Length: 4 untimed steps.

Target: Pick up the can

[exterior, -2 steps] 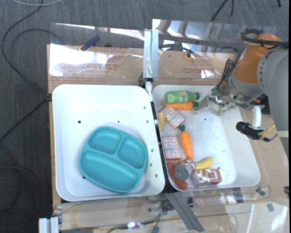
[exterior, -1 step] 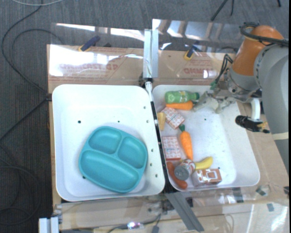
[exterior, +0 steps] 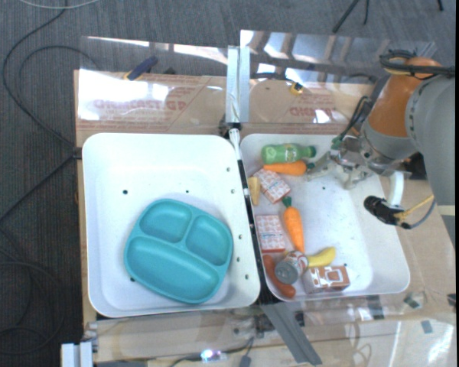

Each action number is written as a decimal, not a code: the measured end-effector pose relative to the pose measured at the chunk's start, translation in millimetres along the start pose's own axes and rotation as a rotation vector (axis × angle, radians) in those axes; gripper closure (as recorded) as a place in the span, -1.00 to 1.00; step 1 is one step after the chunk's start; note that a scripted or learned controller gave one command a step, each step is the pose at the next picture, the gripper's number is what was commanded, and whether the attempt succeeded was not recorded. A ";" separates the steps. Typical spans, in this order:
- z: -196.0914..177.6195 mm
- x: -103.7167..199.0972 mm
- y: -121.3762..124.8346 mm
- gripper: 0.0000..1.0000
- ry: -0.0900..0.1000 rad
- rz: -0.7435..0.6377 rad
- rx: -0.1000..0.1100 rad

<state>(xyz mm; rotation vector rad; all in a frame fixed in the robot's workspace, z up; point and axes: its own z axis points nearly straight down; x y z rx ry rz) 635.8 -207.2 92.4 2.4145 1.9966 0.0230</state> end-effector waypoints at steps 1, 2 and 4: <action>-21.9 -19.6 -100.6 -1.00 -0.006 0.020 0.019; -6.6 -22.5 -133.9 -1.00 0.005 0.388 -0.018; -2.1 5.7 -149.4 -1.00 -0.012 0.324 -0.010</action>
